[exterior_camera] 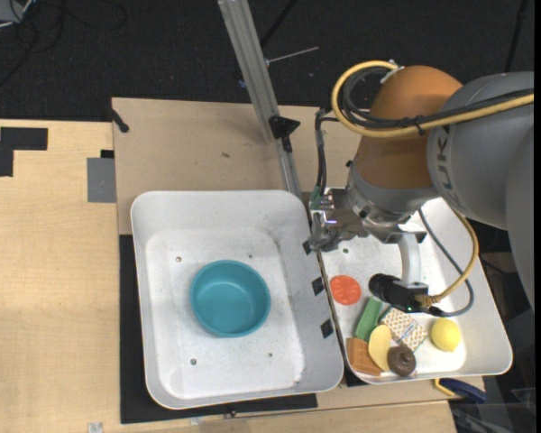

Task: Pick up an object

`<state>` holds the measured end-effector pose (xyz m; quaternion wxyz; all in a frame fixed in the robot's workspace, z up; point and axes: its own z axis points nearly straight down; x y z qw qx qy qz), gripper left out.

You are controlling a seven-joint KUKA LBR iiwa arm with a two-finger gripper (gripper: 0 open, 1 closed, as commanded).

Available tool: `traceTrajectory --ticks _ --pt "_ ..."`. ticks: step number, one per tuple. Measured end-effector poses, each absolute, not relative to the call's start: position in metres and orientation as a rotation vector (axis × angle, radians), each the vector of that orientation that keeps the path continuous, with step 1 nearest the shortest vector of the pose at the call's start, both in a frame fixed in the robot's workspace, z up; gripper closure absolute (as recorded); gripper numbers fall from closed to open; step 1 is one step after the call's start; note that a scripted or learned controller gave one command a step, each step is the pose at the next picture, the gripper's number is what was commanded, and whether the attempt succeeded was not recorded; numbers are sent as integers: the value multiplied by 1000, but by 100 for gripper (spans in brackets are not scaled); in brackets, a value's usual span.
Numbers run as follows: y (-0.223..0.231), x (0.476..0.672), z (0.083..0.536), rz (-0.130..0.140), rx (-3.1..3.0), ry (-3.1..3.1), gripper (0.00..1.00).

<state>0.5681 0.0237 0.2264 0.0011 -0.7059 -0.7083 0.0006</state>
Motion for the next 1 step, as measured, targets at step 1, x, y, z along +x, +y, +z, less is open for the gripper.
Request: traceTrajectory --ticks 1 --pt "69 550 237 0 -2217 -2224 100"
